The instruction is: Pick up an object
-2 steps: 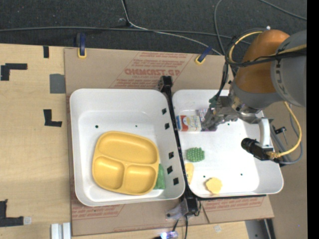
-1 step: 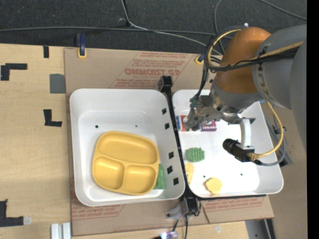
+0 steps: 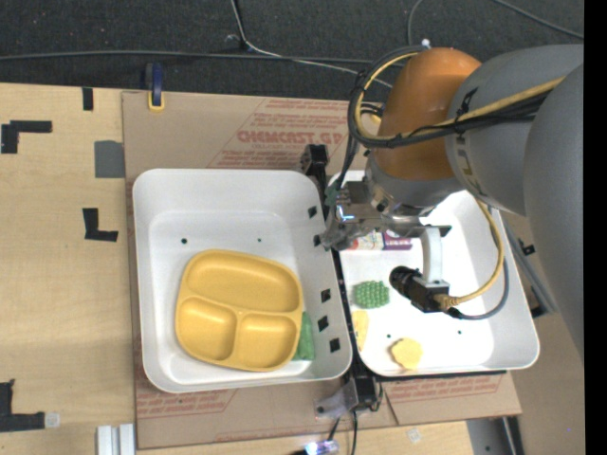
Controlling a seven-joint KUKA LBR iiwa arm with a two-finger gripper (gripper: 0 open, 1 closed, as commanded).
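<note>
My gripper (image 3: 368, 224) hangs low over the far left part of the right bin (image 3: 507, 344), close to the wall between the two bins. Right under it lies a small flat packet (image 3: 384, 244) with white and purple print, partly covered by the gripper. A green bumpy object (image 3: 371, 294) lies just in front of it. Nearer the front of that bin sit a yellow piece (image 3: 406, 352) and a thin yellow sliver (image 3: 361, 325) by the wall. The grey arm (image 3: 531, 131) with its orange band (image 3: 422, 112) covers the bin's far right.
The left bin (image 3: 161, 216) holds a yellow divided tray (image 3: 239, 309), with a green item (image 3: 305, 337) wedged between it and the right wall. A black fitting with a yellow cable (image 3: 422, 289) hangs off the wrist over the right bin. Both bins rest on cardboard (image 3: 237, 136).
</note>
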